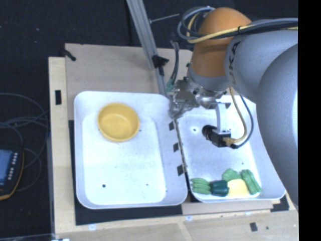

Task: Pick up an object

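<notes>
A yellow bowl (119,122) sits upright in the upper part of the left bin (125,185). In the right bin (200,154), a cluster lies against the near wall: a light green piece (200,185), a dark green block (219,187), a yellow piece (237,187) and a ridged green piece (250,181). My gripper (176,106) hangs below the orange wrist band (216,39), over the far end of the divider between the bins. It is well apart from the bowl and the cluster, and nothing shows in its grasp.
A slanted metal rail (143,29) rises from the back of the bench behind the bins. A black cable plug (213,134) and looping cables hang from the wrist over the right bin. The big grey arm link (281,84) covers that bin's right side.
</notes>
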